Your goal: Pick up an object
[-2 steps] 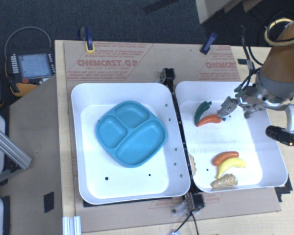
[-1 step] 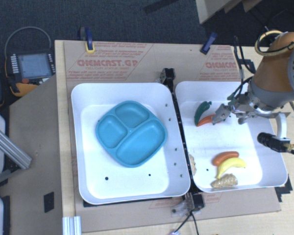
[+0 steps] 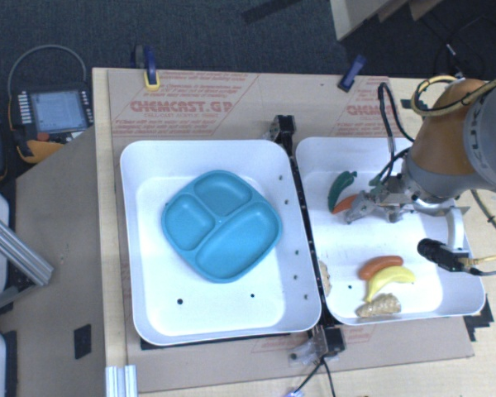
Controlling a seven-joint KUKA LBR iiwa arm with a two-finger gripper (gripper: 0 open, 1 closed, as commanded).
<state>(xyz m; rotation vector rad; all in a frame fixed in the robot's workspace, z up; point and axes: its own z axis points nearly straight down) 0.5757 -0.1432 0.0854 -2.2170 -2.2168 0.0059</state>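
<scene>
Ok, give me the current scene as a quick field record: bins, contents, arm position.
left bin: holds a blue divided plate, lying flat
right bin: holds toy foods
pepper: green and red, upper left of right bin
hot dog: lower middle of right bin
banana: just below the hot dog, touching it
tan item: near the bin's front edge, kind unclear
arm: over the right bin's upper right
end effector: low, right beside the pepper; grasp not confirmed
</scene>
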